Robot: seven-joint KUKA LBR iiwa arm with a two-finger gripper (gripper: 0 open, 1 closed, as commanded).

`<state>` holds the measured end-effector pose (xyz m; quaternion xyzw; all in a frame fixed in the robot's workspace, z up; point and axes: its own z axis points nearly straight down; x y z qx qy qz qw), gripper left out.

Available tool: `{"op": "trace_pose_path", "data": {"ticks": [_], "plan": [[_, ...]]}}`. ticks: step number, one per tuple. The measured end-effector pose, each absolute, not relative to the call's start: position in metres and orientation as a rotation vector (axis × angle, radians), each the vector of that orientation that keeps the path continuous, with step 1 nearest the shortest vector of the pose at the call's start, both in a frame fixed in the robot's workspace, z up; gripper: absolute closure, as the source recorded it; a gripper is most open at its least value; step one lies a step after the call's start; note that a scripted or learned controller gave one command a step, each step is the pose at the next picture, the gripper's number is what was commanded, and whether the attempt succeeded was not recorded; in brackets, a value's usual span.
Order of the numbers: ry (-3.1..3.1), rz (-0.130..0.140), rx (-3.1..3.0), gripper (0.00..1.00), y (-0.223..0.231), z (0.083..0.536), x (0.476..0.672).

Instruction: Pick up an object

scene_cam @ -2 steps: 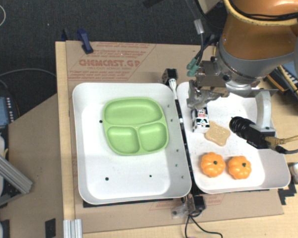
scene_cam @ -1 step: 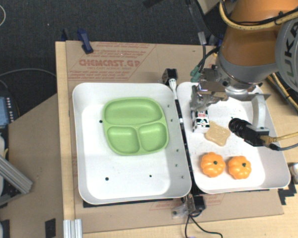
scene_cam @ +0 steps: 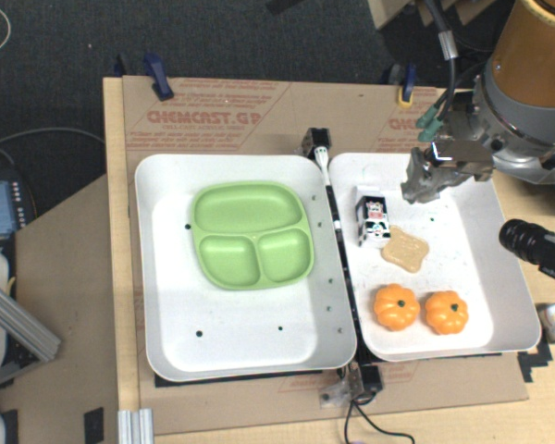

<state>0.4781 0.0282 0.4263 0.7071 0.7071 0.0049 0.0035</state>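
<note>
Nothing is picked yet: gripper [scene_cam: 424, 189] hangs over the right bin's [scene_cam: 499, 276] far end, jaw state beyond my telling, nothing visibly held, while carton [scene_cam: 374, 219], biscuit [scene_cam: 405, 250] and two pumpkins [scene_cam: 395, 306] lie below, and a green tray [scene_cam: 252, 234] sits in the left bin [scene_cam: 162, 276].

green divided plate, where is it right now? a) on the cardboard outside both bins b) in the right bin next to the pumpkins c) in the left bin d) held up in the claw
c: the green divided plate lies flat in the left bin, while the two orange pumpkins sit in the right bin and the claw hangs over that right bin's far end.
</note>
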Motion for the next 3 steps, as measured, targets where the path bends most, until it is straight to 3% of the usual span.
{"op": "trace_pose_path", "data": {"ticks": [1,2,3], "plan": [[2.222,-0.011,2.228,1.00,0.020,0.340,0.498],[2.222,-0.007,2.226,1.00,0.010,0.249,0.552],[2.218,-0.002,2.224,1.00,-0.013,0.232,0.571]]}}
